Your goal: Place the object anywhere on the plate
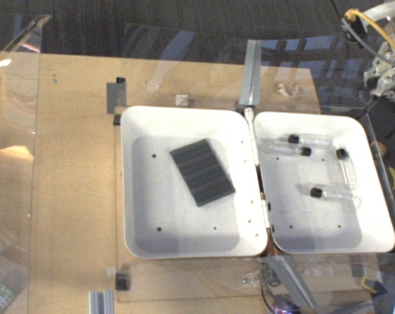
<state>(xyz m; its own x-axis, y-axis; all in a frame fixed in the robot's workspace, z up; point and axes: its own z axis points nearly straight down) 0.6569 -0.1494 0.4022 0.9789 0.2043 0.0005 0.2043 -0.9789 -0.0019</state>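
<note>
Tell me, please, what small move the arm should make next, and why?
Probably swing over the right bin and descend on one clear tube. Four black-capped tubes lie there untouched, the dark ribbed plate lies bare in the left bin, and the arm sits at the top right corner.

bench (67, 195) | wooden | two white bins: left bin (129, 175), right bin (374, 175)

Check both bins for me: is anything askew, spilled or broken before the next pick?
Nothing spilled or broken. The dark ribbed plate lies flat in the left bin but turned at an angle to its walls. Four clear black-capped tubes lie scattered in the right bin, pointing different ways.
</note>
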